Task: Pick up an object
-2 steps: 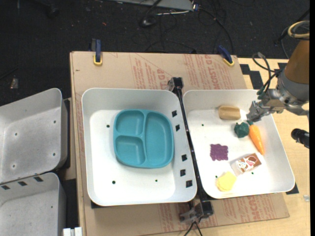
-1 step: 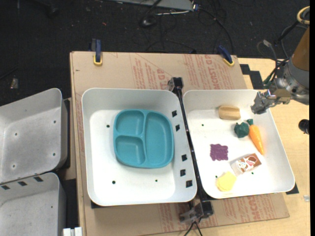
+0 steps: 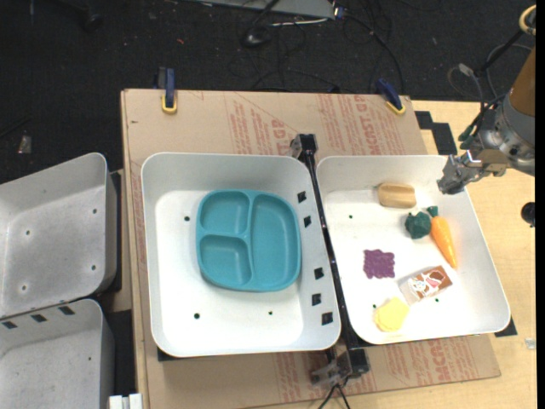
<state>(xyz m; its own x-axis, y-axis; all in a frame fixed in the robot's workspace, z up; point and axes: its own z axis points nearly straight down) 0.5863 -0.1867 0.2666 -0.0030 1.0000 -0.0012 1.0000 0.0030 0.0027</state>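
End effector (image 3: pixel 453 182) is hanging at the right bin's (image 3: pixel 498 301) far right edge, can't tell its state from here. I'm at the approach step, nothing grabbed. Closest pick is the tan block (image 3: pixel 397 195), so next I'd shift left and drop down.

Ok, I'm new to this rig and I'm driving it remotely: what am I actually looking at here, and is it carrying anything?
You are seeing one fixed camera looking down at a slant on a bench. The grey arm reaches in from the right, and its pincer hangs over the far right edge of the right bin; nothing is visibly between its tips. That bin holds a tan bread-like block, a toy carrot touching a dark green piece, a purple patch, a small printed packet and a yellow piece. The left bin holds a teal divided plate.
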